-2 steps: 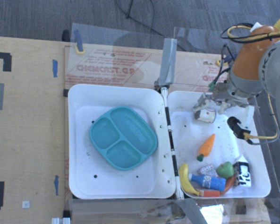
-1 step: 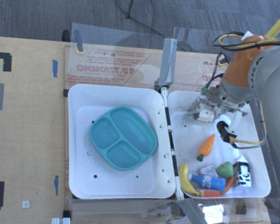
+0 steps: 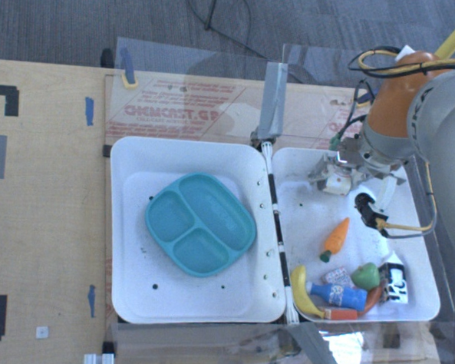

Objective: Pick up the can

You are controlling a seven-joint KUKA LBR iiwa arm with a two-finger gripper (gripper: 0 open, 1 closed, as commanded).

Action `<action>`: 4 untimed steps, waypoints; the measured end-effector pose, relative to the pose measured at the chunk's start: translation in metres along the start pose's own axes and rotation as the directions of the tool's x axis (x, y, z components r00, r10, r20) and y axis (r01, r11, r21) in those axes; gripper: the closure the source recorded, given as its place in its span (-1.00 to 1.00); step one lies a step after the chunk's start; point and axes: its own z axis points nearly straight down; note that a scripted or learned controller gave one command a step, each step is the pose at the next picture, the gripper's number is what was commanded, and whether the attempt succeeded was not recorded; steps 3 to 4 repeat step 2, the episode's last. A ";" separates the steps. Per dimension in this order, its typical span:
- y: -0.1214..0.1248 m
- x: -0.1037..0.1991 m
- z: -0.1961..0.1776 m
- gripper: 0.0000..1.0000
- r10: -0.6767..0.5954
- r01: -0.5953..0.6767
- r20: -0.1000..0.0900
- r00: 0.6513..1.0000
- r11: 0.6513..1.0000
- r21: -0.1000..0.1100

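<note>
The can [image 3: 336, 295] is blue and lies on its side near the front of the right bin [image 3: 306, 213], between a banana and a green pepper. My gripper [image 3: 331, 178] hangs low over the far part of that bin, well behind the can and apart from it. The grey arm with its orange band [image 3: 398, 95] comes in from the upper right. Nothing shows in the gripper.
An orange carrot [image 3: 335, 238] lies mid-bin between gripper and can. A yellow banana [image 3: 304, 294], a green pepper [image 3: 366, 275], a red item [image 3: 344, 314] and a black-and-white object [image 3: 394, 284] crowd the can. The left bin [image 3: 126, 210] holds a teal divided plate [image 3: 200, 223]. Black cable [image 3: 372, 213] trails by the gripper.
</note>
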 end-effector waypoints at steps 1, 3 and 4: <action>-0.005 0.014 0.003 1.00 -0.167 0.167 -0.004 0.986 0.986 0.010; -0.008 0.043 -0.086 1.00 -0.042 0.042 -0.002 0.999 0.999 0.007; -0.008 0.043 -0.086 1.00 -0.042 0.042 -0.002 0.999 0.999 0.007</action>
